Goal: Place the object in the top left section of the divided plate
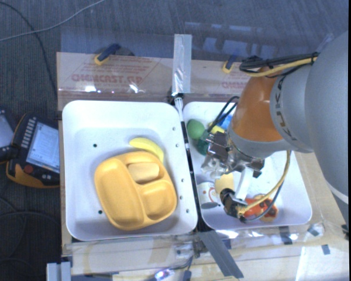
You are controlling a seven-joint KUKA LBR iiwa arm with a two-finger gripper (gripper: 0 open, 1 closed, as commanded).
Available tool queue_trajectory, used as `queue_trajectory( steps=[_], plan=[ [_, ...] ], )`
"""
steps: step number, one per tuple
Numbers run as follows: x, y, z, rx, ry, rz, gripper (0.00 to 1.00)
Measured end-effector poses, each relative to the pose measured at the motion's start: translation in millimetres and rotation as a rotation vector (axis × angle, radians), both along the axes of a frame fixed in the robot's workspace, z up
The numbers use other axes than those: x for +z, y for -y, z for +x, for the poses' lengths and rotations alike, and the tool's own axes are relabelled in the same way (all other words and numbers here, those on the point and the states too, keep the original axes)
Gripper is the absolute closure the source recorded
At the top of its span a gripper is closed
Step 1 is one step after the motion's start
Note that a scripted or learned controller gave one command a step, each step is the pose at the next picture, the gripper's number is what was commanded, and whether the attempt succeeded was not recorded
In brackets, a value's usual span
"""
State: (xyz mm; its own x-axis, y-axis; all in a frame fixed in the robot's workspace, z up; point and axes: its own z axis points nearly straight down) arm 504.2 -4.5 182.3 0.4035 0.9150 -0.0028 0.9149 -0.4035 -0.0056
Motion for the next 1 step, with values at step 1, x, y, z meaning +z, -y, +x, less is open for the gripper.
queue_trajectory(
  steps=[1],
  plan=[
    [-0.2,-32.3,17.1,0.074,0.001,0.0,1.0]
  ],
)
